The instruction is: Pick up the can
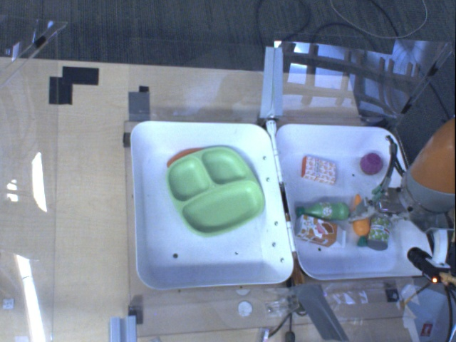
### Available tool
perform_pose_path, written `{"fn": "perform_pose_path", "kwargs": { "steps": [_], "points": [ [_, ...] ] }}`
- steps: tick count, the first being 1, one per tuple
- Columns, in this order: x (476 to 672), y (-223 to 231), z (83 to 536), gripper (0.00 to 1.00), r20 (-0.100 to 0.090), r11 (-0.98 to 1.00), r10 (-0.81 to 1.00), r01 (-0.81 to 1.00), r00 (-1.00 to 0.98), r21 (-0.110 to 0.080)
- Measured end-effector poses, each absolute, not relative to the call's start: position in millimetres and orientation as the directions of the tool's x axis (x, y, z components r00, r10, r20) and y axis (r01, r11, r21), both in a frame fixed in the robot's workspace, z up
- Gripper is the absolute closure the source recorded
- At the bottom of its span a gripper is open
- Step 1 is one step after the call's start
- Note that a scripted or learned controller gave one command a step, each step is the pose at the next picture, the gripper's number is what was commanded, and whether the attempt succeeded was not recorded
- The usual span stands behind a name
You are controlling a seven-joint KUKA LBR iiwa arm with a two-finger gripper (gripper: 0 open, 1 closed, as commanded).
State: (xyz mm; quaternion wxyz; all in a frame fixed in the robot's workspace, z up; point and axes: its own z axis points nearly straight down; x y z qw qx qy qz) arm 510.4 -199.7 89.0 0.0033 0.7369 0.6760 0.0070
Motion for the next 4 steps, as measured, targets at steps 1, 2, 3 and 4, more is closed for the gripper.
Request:
{"fn": "perform_pose_path", "kwargs": {
  "steps": [1,2,3,4],
  "points": [
    [494.2,-198.7,89.2,0.0,0.003,-0.096,0.995,0.995,0.095,0.016],
    [489.5,-199.7,140.6,0.0,-0.001,-0.059,0.998,0.998,0.059,0.008],
    [491.2,-198.4,88.9,0.0,-0.003,0.012,1.0,1.0,-0.012,0.013],
    [489.7,-205.4,151.0,0.0,-0.004,0.15,0.989,0.989,-0.15,0.008]
  ]
}}
